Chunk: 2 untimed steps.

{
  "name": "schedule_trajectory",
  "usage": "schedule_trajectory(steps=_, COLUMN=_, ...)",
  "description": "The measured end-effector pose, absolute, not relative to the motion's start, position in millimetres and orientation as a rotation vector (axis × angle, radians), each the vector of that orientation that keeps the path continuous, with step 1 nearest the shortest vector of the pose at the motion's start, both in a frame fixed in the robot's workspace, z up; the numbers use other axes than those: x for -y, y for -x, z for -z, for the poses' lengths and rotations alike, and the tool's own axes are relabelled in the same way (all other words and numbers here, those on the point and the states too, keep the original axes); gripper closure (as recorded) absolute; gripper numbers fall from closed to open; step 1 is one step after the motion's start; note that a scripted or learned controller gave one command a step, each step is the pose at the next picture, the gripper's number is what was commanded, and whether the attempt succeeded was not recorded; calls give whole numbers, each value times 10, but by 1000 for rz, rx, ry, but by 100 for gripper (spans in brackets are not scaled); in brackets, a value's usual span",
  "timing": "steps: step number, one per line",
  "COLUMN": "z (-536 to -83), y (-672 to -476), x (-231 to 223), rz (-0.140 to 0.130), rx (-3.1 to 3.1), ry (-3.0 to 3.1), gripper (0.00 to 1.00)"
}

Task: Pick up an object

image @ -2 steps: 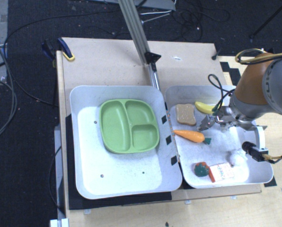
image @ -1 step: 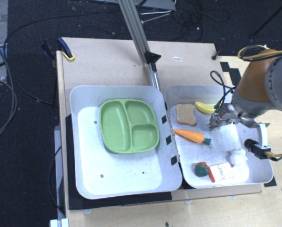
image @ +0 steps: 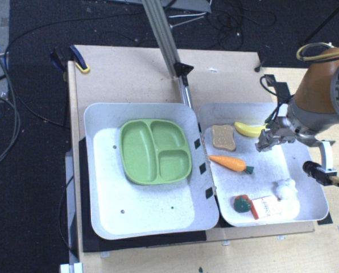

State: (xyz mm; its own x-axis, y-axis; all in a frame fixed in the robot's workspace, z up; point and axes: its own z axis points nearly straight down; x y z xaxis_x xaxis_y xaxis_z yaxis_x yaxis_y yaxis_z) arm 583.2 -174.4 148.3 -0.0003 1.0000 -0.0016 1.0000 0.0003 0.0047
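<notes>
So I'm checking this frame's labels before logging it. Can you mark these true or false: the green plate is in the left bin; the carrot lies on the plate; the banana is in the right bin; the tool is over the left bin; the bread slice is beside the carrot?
1. The green plate is in the left bin. True.
2. The carrot lies on the plate. False: it lies on the floor of the right bin.
3. The banana is in the right bin. True.
4. The tool is over the left bin. False: it is over the right bin, next to the banana.
5. The bread slice is beside the carrot. True.
</notes>
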Motion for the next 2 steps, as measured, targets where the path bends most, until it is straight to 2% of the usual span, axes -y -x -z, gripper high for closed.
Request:
schedule_trajectory(steps=1, z=-2109, y=-5792, x=1737, rz=-5, rx=-2219, ry=-2215, gripper=100)
schedule_trajectory(steps=2, z=-2720, y=-5876, x=1768, rz=-6, rx=-2219, ry=-2213, gripper=100)
